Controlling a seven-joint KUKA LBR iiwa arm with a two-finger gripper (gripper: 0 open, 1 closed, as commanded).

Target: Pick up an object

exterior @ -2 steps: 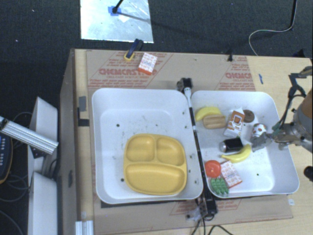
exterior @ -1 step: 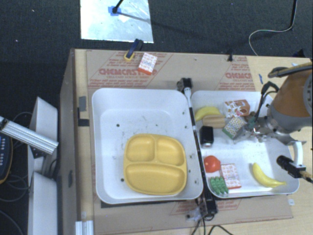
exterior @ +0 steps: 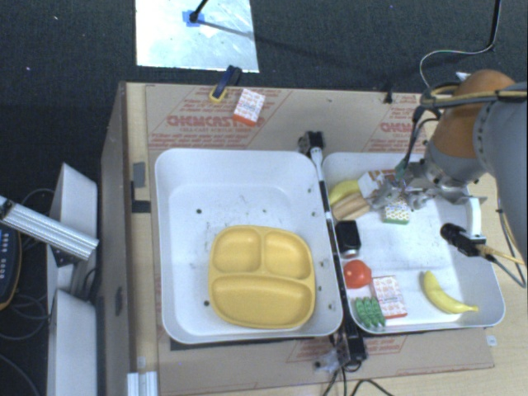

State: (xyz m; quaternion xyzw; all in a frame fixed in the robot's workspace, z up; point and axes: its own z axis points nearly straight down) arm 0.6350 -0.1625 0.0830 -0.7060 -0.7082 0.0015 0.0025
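Observation:
My gripper (exterior: 386,193) hangs low over the back of the right bin (exterior: 492,297), the grey arm (exterior: 487,139) reaching in from the right. A small green-and-white box (exterior: 397,214) lies just in front of it, and a pale yellow banana-like piece (exterior: 344,191) with a brown piece (exterior: 351,208) lies just to its left. Further forward in the same bin lie a black block (exterior: 347,236), a red tomato (exterior: 356,273), a green item (exterior: 369,310), a red-and-white packet (exterior: 388,295) and a yellow banana (exterior: 445,294). I see nothing held.
The left bin (exterior: 186,188) holds a yellow divided plate (exterior: 262,275). On the cardboard behind the bins lie a small red-and-white box (exterior: 248,106) and a blue-and-yellow tool (exterior: 223,83). A black cable end (exterior: 460,239) hangs over the right bin's right side.

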